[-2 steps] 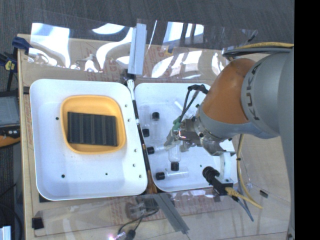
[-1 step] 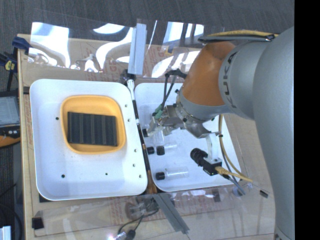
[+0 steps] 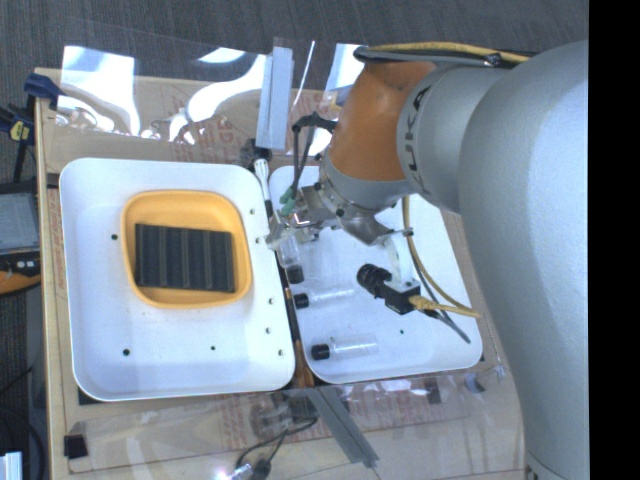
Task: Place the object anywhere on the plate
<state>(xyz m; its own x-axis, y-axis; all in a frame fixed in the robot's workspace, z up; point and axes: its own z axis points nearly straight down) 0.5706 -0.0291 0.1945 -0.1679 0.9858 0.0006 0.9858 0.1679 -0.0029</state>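
Tool (image 3: 290, 230) low over right bin (image 3: 440, 353), grip state unclear, yellow plate (image 3: 185, 208) in left bin (image 3: 100, 358)

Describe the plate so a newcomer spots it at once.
Start at the left bin, the one away from the arm. The plate lies in its upper middle: a yellow rounded square with a dark ribbed block on it. The right bin has small tubes instead.

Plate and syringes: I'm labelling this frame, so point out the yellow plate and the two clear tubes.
yellow plate (image 3: 185, 206): camera view, upper rim.
upper clear tube (image 3: 328, 295): camera view, mid-barrel.
lower clear tube (image 3: 350, 348): camera view, mid-barrel.
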